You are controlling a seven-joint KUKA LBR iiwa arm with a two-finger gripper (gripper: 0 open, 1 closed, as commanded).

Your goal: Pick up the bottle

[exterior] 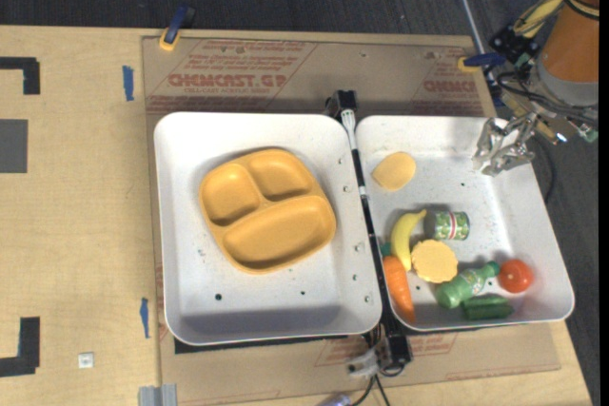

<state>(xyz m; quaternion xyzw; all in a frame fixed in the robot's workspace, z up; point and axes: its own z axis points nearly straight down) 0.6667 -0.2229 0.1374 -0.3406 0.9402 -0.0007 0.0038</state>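
Observation:
The green bottle point(463, 287) lies on its side near the front of the right bin point(533, 204), between a yellow disc point(434, 261) and a red tomato point(515, 276). A dark green cucumber-like piece point(486, 307) rests against its front side. My gripper point(502, 153) hangs over the far right corner of the same bin, well behind the bottle. Its metal fingers are open and hold nothing.
The right bin also holds a banana point(406, 236), a small can point(447, 225), a carrot point(400, 288) and another yellow disc point(393, 170). In the left bin point(181, 223) sits a yellow divided plate point(267, 207). Cables hang by the arm at the right.

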